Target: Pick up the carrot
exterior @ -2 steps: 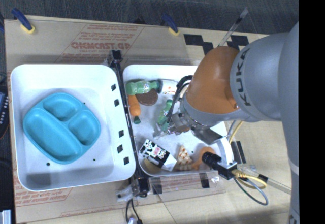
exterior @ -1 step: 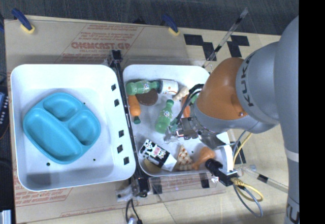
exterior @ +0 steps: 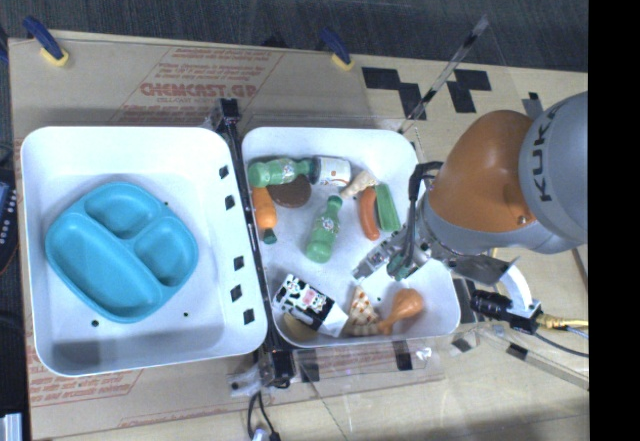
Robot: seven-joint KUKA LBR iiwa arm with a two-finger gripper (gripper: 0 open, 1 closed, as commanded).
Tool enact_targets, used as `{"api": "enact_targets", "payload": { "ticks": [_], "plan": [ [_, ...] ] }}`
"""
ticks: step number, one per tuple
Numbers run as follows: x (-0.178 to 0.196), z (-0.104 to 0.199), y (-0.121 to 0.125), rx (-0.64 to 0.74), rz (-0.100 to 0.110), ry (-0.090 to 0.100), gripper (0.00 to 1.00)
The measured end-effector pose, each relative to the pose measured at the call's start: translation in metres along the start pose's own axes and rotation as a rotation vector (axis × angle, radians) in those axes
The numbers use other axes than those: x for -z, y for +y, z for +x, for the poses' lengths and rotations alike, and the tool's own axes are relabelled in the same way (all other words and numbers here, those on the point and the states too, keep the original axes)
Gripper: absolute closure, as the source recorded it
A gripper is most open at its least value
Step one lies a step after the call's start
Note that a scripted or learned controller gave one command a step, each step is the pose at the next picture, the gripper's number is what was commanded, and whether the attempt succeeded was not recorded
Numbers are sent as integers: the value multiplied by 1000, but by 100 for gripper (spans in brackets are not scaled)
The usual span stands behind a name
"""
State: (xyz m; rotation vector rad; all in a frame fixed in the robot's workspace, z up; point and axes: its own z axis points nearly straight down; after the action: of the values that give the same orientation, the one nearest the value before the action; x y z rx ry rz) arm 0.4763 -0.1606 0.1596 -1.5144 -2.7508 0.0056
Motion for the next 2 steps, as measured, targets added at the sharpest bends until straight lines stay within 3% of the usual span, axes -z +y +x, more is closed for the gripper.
{"api": "enact_targets", "payload": {
  "ticks": [1,2],
  "plan": [
    [-67,-20,-5,40,-2,1,100],
    [-67,-65,9,-290,-3,2,100]
  ]
}}
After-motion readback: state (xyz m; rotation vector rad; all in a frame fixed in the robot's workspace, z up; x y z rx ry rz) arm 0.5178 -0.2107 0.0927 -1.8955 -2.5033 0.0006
